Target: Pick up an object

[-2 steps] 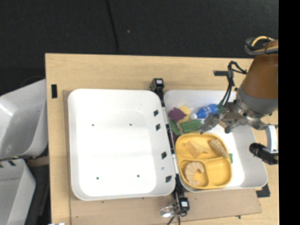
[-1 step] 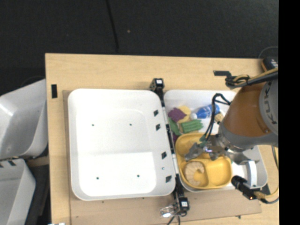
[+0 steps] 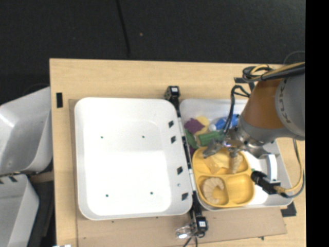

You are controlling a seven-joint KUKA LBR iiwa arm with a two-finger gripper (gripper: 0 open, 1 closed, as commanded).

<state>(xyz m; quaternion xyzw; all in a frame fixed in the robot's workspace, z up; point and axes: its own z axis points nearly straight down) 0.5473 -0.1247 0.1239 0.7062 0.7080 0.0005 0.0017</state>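
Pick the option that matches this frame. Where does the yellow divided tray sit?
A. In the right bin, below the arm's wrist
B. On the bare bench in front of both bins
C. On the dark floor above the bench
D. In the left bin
A: the yellow divided tray lies inside the right bin, at its near end, with the arm's tool reaching down just over the tray's far edge.

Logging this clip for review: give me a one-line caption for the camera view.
KUKA arm's pincer low over the right bin, above a yellow divided tray and small toys; left bin alongside.
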